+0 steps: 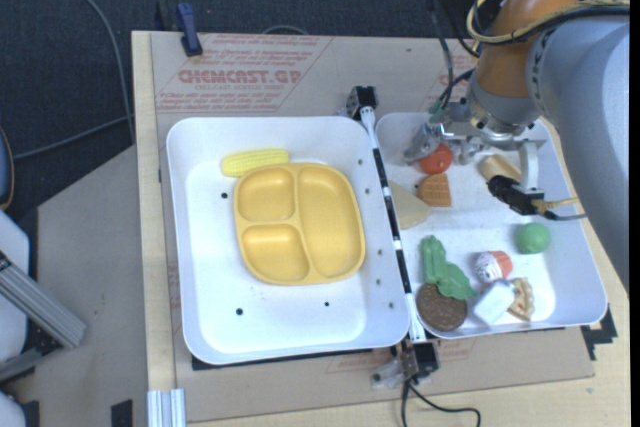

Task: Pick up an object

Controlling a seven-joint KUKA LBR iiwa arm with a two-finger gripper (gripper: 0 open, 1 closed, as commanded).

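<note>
Two bins: the left bin point(200, 315) has a yellow tray point(298, 221), with the right bin point(575, 300) beside it. Gripper point(440, 147) hangs over that bin's far end, just above a red tomato point(436, 160). Can't tell its grip, so nothing looks lifted yet imo.

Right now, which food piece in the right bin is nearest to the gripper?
The red tomato, directly under the gripper. The orange wedge lies just below it; the green ball is farther away.
</note>
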